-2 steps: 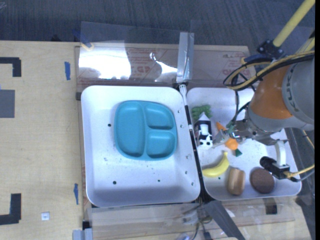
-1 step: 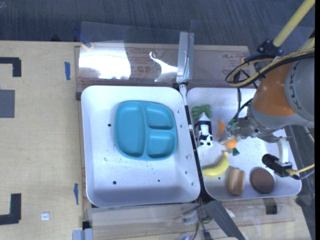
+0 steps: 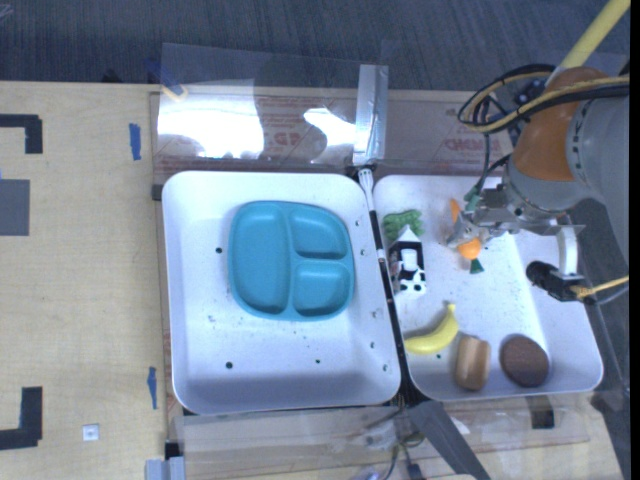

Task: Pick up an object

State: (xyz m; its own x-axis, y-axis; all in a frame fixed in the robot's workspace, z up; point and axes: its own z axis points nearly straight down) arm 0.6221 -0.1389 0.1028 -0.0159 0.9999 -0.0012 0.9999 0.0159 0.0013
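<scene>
Small orange carrot (image 3: pixel 470 251) under hand (image 3: pixel 475 230)

- White bins: two, the left bin (image 3: pixel 190 298) and the right bin (image 3: pixel 575 368).
- Blue divided tray (image 3: pixel 291 259): one.
- Banana (image 3: pixel 432 333): one.
- Bread roll (image 3: pixel 470 361): one.
- Brown round item (image 3: pixel 524 359): one.
- Black-and-white cow figure (image 3: pixel 408 267): one.
- Green leafy item (image 3: pixel 401 224): one.
- Orange carrot-like item (image 3: pixel 470 251): one.
</scene>
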